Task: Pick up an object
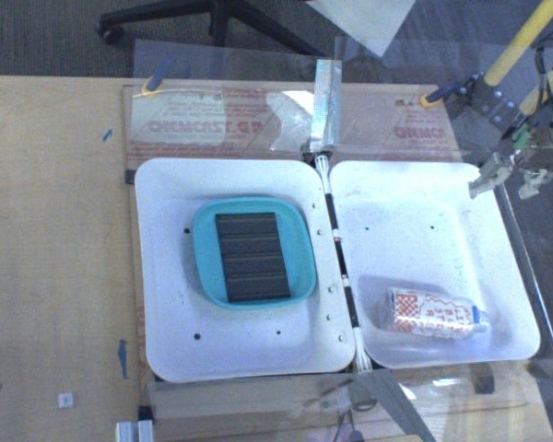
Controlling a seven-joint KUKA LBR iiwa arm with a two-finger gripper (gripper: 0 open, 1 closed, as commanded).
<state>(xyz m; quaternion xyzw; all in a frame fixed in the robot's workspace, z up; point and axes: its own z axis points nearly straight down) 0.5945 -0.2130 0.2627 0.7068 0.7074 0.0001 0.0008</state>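
Packet point(435, 313), lying flat near the front of the right bin point(442, 201), should be approached from above across its narrow width; the pincer's state cannot be told.

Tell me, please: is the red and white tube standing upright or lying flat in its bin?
Lying flat. The red and white tube rests on its side along the floor of the right bin, its cap end toward the view's right.

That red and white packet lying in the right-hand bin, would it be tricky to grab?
Probably a bit. The packet looks like a soft pouch or tube with a shiny wrapper, so it may flex and slip between fingers. It lies flat on its side near the right bin's front edge, so it seems unlikely to tip, though it might roll slightly.
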